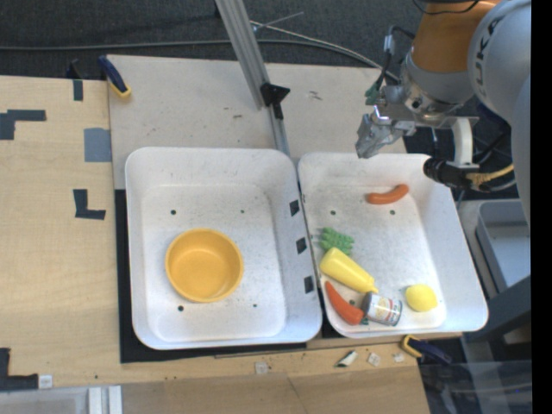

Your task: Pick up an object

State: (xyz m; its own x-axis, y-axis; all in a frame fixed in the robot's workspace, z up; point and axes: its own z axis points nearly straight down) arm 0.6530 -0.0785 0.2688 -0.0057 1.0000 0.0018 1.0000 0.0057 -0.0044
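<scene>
The gripper [373, 141] is hanging above the far rim of the right bin [457, 240], near its far left corner, with nothing between its fingers; the fingers are pointing down and sitting close together, though whether they are fully closed is too hard to tell at this angle. The grey arm with its orange band [457, 33] is reaching in from the right behind it.

Inside the right bin, an orange sausage-shaped toy [387, 195] is lying alone toward the far side, just nearer than the gripper and apart from everything else. The rest is crowding the near part of the bin: a green leafy toy [337, 239] is sitting by the left wall, touching a yellow corn-like piece [347, 271] that is lying at a slant just nearer. A red-orange carrot-like toy [343, 304] is lying beside that piece, its end pressing against a small jar [384, 309] tipped on its side. A yellow lemon [421, 297] is resting just right of the jar.

The left bin [147, 179] is holding a yellow bowl [204, 266], standing upright toward its near left. A metal pole [250, 59] is rising at a slant from the counter [52, 231] behind the seam between the bins.
</scene>
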